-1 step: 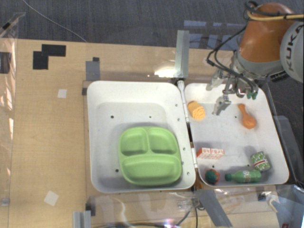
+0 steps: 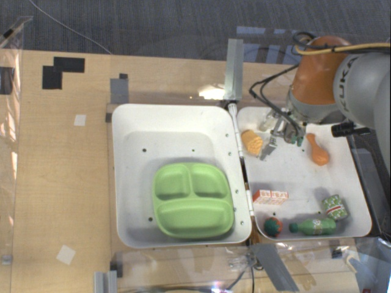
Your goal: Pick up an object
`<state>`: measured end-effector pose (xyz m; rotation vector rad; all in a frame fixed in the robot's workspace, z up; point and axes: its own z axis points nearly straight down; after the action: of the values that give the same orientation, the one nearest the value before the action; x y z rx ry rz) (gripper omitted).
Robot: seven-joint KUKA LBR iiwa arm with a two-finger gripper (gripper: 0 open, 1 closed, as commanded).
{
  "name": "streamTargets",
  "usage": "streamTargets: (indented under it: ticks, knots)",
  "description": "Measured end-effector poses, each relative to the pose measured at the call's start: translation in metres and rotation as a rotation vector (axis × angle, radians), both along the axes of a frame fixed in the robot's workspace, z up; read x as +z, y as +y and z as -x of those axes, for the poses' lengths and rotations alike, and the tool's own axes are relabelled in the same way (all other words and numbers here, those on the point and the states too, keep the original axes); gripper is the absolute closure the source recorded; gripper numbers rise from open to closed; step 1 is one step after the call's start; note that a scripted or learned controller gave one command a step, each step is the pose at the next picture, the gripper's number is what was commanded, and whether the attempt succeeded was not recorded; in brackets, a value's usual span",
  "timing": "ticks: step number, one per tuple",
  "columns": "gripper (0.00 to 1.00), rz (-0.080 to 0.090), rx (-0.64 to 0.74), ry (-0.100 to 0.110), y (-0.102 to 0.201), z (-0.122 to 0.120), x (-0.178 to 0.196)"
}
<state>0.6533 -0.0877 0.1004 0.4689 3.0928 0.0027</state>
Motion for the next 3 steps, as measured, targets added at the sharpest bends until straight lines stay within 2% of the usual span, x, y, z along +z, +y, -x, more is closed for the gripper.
streamTargets:
  ticks: [1, 2, 3]
  knots:
    - [1.0, 0.002, 0.006, -0.009, 0.001, -0.003, 0.013]
    - [1.0, -0.004, -0.046, -0.007, 0.061, -0.002, 0.093]
    - [1.0, 0.003, 0.493, 0.006, 0.08, 0.078, 0.086]
